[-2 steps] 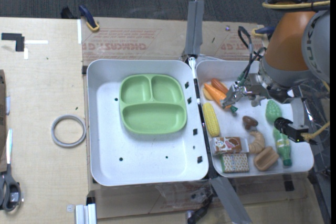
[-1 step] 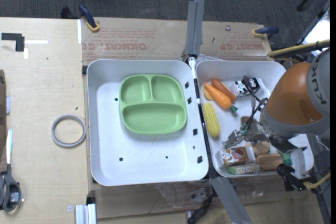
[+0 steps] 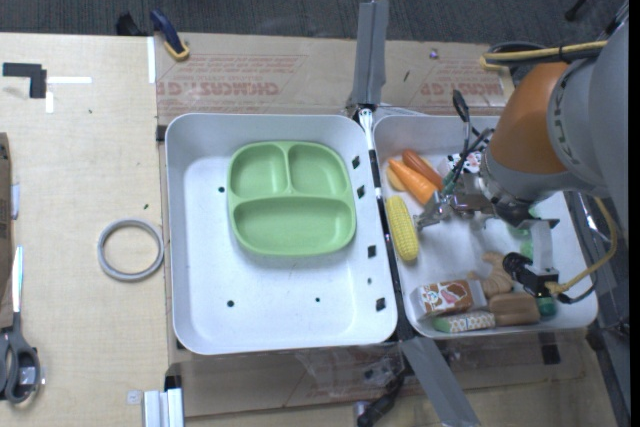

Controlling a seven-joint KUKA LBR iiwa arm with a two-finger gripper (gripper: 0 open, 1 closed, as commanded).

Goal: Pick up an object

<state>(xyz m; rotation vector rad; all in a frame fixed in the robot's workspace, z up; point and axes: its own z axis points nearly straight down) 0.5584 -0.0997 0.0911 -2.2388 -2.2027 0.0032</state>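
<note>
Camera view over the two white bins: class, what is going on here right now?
A grey robot arm with an orange band reaches from the right into the right bin. Its gripper sits low beside the yellow corn cob, just below two carrots. Nothing is visibly lifted. A small carton lies near the bin's front. The left bin holds a green divided plate.

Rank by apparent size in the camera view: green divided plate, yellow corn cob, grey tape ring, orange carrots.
1. Green divided plate, clearly largest.
2. Grey tape ring.
3. Yellow corn cob and orange carrots: they look alike in size, so no ranking between them.
</note>
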